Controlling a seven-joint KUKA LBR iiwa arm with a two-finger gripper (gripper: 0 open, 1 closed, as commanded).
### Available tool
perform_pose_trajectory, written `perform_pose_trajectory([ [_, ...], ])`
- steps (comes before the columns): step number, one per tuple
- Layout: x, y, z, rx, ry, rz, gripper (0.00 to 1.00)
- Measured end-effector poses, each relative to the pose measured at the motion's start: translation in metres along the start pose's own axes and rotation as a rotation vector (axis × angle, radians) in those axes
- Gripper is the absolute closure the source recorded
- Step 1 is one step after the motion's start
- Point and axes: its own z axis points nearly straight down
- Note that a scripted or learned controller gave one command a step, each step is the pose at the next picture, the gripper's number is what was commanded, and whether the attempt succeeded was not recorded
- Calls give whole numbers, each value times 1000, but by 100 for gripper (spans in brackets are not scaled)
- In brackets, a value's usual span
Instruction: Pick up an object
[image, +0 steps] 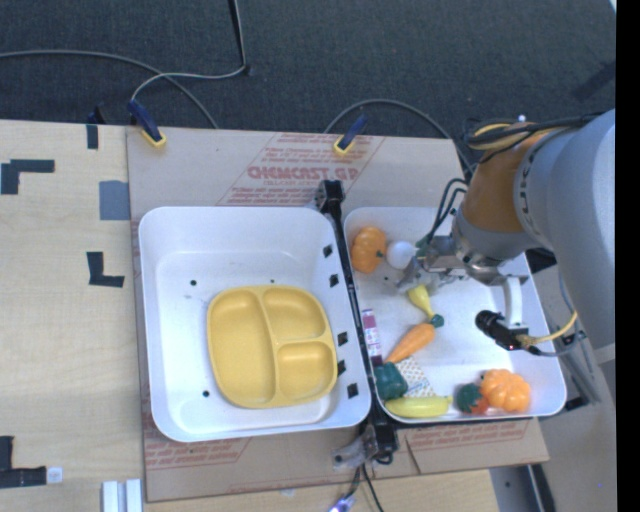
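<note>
Two white bins sit side by side on the table: the left bin (160, 300) and the right bin (545, 350). The left bin holds one yellow divided plate (270, 345) with three compartments. The right bin holds several toy foods: one orange fruit (367, 248), one small yellow piece (420, 298), one carrot (413, 341), one banana (418, 406), one orange pumpkin (505, 390), and two dark green pieces (389, 380) (468, 397). Two yellow clamps (148, 128) (350, 138) sit beyond the bins.

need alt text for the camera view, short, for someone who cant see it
A grey and orange robot arm reaches from the right, its gripper low over the right bin, near an orange, a carrot and a banana. The left bin holds a yellow divided plate.
</note>
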Motion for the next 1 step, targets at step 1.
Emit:
perform_pose_trajectory([
  [1, 73, -58, -88, 5, 6, -2, 100],
])
